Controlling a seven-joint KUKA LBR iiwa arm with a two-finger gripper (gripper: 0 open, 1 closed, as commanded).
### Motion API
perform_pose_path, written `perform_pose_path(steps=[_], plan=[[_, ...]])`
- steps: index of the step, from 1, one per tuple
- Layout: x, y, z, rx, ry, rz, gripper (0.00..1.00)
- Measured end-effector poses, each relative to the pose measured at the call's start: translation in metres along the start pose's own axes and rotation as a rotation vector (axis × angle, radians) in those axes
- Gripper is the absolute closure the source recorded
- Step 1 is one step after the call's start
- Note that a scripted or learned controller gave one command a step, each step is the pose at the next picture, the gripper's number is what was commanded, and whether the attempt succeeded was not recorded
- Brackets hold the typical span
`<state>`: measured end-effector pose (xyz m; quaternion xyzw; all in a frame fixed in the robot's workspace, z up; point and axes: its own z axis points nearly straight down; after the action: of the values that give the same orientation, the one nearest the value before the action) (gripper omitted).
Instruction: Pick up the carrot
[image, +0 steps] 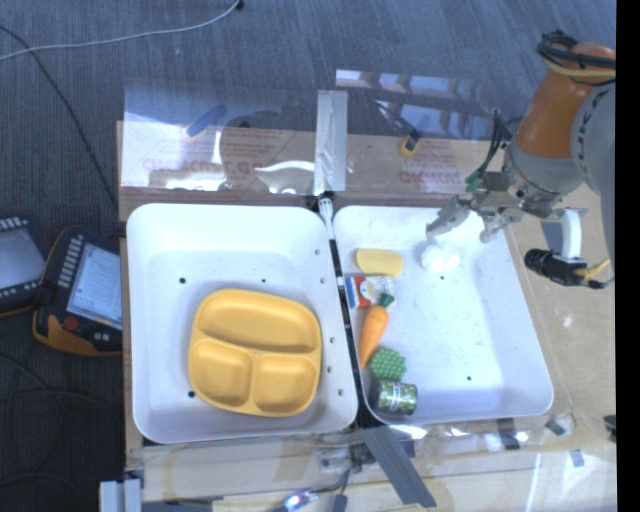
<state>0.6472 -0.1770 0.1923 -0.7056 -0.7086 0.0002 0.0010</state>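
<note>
The carrot (372, 333) is orange with a green top end and lies along the left wall of the right bin (500, 340), pointing toward the back. My gripper (462, 229) hangs over the back of that bin, up and to the right of the carrot and well apart from it. Its fingers (438, 226) are spread open with nothing between them. The orange-banded arm (555, 110) comes in from the upper right.
Around the carrot lie a red-and-white packet (372, 291), a yellow piece (379, 262), a green knobbly item (388, 362) and a green can (397, 397). A white blob (440, 258) sits under the gripper. The left bin (170, 250) holds a yellow divided plate (256, 350).
</note>
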Motion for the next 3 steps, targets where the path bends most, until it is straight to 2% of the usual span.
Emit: perform_pose_path(steps=[1, 2, 3], plan=[[0.077, 0.002, 0.1, -0.001, -0.004, -0.152, 0.0], [0.078, 0.001, 0.091, 0.001, -0.003, -0.154, 1.0], [0.051, 0.022, -0.017, -0.001, -0.005, -0.004, 1.0]])
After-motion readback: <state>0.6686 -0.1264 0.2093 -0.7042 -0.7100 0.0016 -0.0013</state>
